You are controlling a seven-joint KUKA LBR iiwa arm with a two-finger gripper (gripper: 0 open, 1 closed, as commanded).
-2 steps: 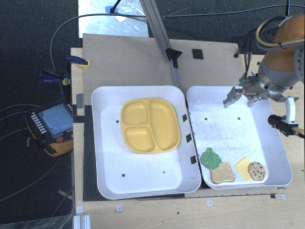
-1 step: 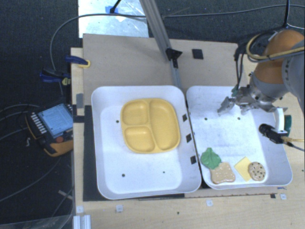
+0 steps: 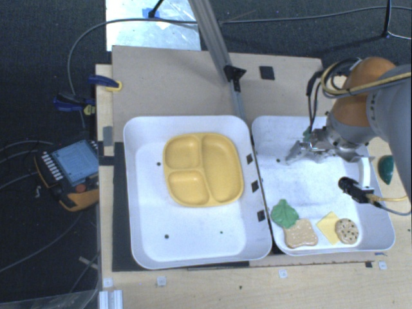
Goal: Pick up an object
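The claw (image 3: pixel 297 152) hangs over the upper part of the right bin (image 3: pixel 283 131), its two fingers spread apart with nothing between them. The task's things lie well apart from it along that bin's near edge: a green leaf (image 3: pixel 284 213), a slice of toast (image 3: pixel 301 235) touching the leaf, a yellow cheese wedge (image 3: pixel 328 226) and a chocolate-chip cookie (image 3: pixel 347 231) toward the near right corner. The left bin (image 3: pixel 148 237) carries a yellow divided plate (image 3: pixel 203 169) in its upper half.
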